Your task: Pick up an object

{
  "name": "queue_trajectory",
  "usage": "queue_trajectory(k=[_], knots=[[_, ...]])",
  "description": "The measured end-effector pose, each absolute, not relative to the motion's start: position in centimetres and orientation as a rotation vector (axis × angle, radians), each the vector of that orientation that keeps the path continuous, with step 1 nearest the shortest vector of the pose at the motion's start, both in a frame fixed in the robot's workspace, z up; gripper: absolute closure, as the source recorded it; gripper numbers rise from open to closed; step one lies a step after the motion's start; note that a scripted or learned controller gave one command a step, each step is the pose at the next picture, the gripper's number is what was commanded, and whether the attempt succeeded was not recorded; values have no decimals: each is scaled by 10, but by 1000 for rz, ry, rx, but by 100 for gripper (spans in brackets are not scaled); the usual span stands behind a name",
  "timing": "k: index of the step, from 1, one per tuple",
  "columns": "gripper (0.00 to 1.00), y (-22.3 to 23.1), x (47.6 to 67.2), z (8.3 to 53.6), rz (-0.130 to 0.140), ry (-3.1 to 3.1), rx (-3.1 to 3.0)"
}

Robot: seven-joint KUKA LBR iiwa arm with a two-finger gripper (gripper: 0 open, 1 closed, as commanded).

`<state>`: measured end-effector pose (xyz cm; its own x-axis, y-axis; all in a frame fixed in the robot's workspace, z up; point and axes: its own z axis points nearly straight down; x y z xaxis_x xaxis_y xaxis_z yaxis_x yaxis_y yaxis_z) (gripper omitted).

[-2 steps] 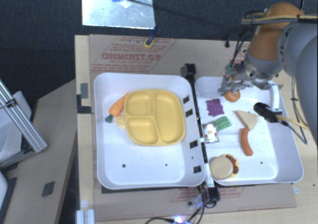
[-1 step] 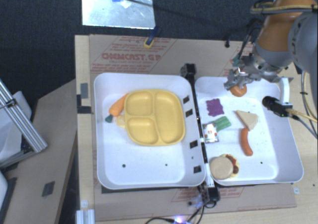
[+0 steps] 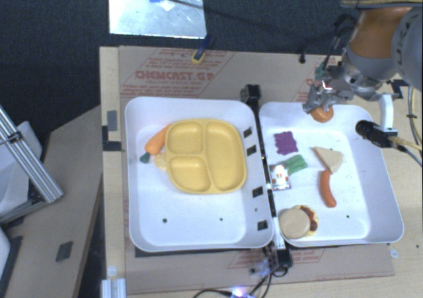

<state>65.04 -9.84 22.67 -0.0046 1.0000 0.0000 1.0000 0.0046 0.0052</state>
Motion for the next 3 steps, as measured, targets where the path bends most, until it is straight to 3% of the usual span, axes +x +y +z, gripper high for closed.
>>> queue_trajectory(k=[1, 3], knots=[[100, -62, 635, 230, 2, 2229, 2213], [100, -75, 632, 215, 2, 2221, 2219]])
